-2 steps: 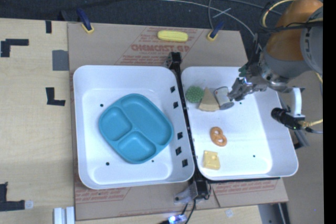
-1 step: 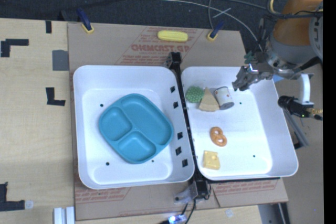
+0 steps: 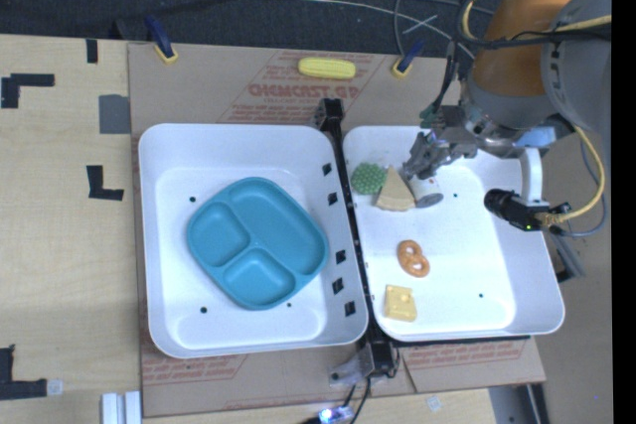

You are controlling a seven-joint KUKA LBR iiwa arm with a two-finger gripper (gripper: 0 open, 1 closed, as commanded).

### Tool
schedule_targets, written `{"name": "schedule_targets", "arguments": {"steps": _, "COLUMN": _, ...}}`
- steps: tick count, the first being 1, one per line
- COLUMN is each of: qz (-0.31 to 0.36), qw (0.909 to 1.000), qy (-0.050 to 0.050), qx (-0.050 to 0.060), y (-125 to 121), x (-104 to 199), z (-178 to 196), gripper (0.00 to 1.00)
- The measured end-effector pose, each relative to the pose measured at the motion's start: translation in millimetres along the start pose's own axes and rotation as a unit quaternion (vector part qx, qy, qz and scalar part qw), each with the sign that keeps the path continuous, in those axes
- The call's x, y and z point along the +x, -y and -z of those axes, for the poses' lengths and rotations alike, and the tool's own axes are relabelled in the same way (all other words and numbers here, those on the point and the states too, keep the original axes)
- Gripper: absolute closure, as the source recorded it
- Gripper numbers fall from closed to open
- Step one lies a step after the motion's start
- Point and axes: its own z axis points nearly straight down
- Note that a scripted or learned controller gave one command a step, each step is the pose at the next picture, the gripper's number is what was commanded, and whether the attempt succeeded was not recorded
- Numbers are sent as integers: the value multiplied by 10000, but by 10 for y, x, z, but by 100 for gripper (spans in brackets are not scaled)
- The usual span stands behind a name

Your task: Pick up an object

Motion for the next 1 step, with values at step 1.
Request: {"name": "schedule_targets", "arguments": {"steps": 1, "qz": 0, "qw": 10000, "qy": -1, "qx": 5, "y": 45, "x": 528, "z": -111, "gripper": 100}}
